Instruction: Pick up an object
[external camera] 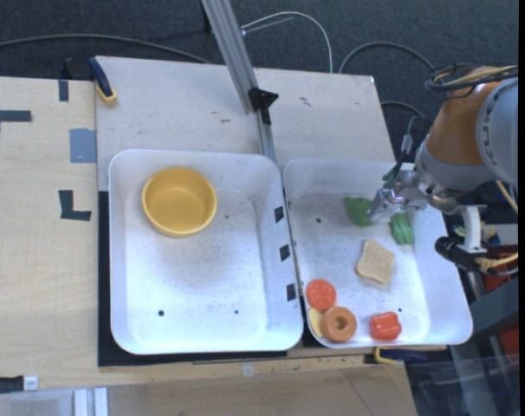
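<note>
Hovering low in the right bin [436, 319], gripper [391, 199] between two green pieces: a leafy one [359, 211] to its left, a blocky one [403, 229] just beside. Cannot tell whether fingers are open or closed; blurred. Nearby: tan bread [376, 262], red tomato slice [321, 295], brown donut [340, 323], red block [385, 325]. Yellow bowl [179, 200] in the left bin [193, 319]. No legible writing.

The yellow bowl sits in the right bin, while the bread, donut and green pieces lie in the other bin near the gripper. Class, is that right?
Not quite. The camera view shows the yellow bowl in the left bin, not the right. The rest holds: the bread, donut and green pieces lie in the other bin, near the gripper.
</note>
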You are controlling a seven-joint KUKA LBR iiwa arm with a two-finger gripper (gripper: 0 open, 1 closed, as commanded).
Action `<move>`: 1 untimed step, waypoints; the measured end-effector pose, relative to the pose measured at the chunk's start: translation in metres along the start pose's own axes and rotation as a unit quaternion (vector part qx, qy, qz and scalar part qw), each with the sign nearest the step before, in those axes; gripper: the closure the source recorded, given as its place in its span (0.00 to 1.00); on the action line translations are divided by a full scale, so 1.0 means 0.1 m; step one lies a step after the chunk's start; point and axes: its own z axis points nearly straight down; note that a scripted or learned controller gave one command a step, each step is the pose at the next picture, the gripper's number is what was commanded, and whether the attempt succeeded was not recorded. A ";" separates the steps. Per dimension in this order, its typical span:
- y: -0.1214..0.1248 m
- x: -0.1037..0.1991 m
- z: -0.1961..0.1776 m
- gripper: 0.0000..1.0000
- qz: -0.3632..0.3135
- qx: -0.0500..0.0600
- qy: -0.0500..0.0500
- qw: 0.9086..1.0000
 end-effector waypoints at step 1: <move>0.06 0.01 -0.63 1.00 0.000 -0.002 -0.001 1.000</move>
